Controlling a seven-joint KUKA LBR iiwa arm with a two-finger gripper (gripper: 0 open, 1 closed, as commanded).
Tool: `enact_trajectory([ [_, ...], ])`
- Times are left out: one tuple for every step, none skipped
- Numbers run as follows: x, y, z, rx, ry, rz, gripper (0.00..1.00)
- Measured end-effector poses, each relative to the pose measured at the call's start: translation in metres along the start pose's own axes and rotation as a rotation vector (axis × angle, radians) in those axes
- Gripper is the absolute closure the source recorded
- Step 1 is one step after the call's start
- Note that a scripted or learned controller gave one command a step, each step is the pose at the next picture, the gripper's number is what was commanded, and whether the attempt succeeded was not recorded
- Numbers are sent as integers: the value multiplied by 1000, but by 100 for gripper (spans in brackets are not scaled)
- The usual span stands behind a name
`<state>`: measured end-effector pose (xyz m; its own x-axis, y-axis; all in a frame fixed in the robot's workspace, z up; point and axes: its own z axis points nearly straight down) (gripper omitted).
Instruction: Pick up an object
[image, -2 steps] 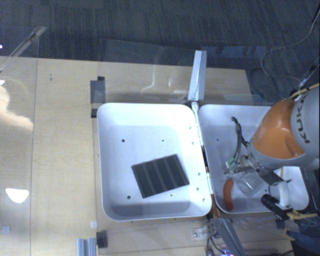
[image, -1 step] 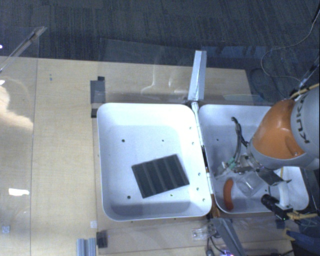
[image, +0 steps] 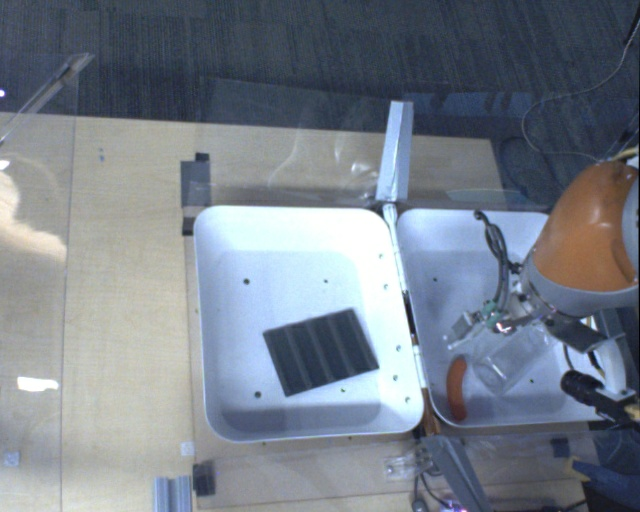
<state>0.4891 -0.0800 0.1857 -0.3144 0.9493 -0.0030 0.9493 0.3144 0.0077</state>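
Orange band of the grey arm (image: 596, 235) sits over the far right part of the right-hand white bin (image: 435, 240); the two-finger gripper (image: 497, 322) hangs low inside that bin, near its middle. Finger state: cannot tell, since the tips blur into cabling and a clear, glassy-looking item just beneath them. No object is visibly held.

Contents, right bin: a small reddish-orange oblong object (image: 457, 388) lies along the near-left corner, close to the left wall and the near rim. A transparent, plastic-looking piece (image: 505, 362) lies just right of it, near the gripper; its outline is hard to read against the white floor.

Contents, left-hand white bin (image: 215, 300): one dark grey ribbed rectangular mat (image: 321, 351), lying flat and skewed, toward the near-right part of the floor.

Judgement on the step: approach or grasp attempt in the right bin; task not done. The orange oblong looks the better candidate, being opaque and compact. To do it well, the fingers should straddle its short axis, with clearance kept from the left wall and near rim so that neither finger strikes the bin. The clear piece sits near enough to be nudged; descend straight down, not sweeping. The flat mat offers little to pinch.
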Motion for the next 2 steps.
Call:
enact_trajectory([
  [-27, -11, 86, 4, 3, -144, 0],
  [-22, -6, 94, -5, -4, -497, 0],
])
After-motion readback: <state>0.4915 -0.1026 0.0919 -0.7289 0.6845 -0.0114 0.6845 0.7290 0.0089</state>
